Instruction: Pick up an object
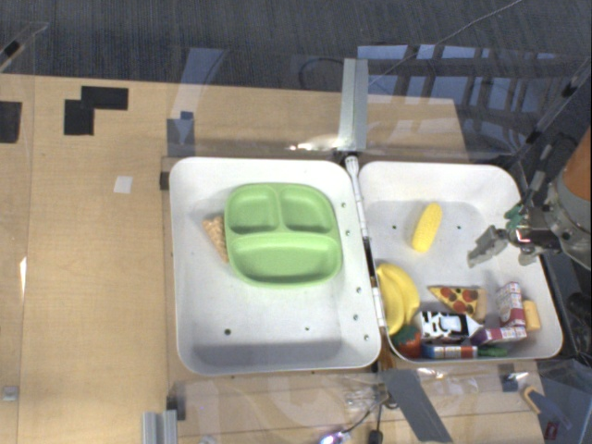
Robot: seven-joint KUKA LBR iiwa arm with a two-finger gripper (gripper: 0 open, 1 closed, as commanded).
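Observation:
My gripper (506, 248) hangs over the right side of the right bin (462, 181), open, with nothing between its fingers. To its left lies a yellow corn cob (425, 227). Below it, along the bin's front, are a yellow banana (398, 296), a pizza slice (460, 298), a black-and-white toy (442, 325) and a small red-and-white can (510, 301) among several small packages. All of these lie apart from the gripper.
The left bin (268, 340) holds a green divided plate (281, 232) with a tan waffle-like piece (215, 237) poking out at its left. A metal rail (363, 239) separates the bins. The arm's orange band (578, 172) is at the right edge.

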